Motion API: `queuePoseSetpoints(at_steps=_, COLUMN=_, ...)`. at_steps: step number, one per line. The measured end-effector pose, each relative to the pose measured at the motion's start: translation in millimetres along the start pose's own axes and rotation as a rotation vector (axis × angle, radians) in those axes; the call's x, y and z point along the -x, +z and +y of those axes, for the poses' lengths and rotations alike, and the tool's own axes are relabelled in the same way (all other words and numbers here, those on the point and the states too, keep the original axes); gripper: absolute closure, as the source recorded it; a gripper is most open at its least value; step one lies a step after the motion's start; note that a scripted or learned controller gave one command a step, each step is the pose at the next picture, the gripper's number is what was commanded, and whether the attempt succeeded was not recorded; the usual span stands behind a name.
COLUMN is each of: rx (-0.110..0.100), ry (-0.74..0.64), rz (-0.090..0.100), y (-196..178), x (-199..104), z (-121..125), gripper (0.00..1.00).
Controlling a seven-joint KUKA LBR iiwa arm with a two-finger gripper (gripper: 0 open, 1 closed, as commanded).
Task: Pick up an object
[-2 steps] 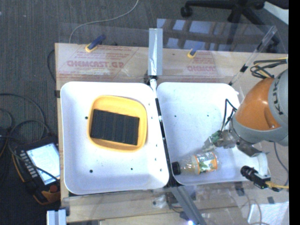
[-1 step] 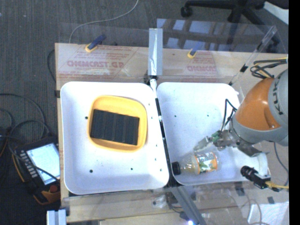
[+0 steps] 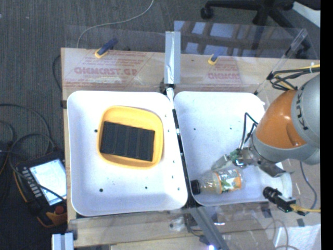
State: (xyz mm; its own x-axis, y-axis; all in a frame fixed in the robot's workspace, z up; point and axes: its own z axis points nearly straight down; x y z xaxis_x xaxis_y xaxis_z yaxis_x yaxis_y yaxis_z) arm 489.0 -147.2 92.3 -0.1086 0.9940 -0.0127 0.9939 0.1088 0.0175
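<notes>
Your gripper (image 3: 237, 159) hangs just above the bottle (image 3: 221, 182), which lies along the right bin's (image 3: 208, 119) front edge, cap pointing left; finger state, cannot tell.

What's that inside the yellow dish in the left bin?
A dark ribbed slab lies flat in the yellow dish, covering most of its floor. Whatever may sit under the slab is hidden.
</notes>
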Motion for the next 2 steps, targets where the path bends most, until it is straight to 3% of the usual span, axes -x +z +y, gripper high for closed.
queuePoseSetpoints(at_steps=1, rx=-0.001, ry=-0.045, rz=0.007, y=0.2, x=5.8, z=0.2, gripper=0.00)
queuePoseSetpoints(at_steps=2, rx=0.002, ry=-0.048, rz=0.008, y=-8.9, x=4.5, z=2.6, gripper=1.00)
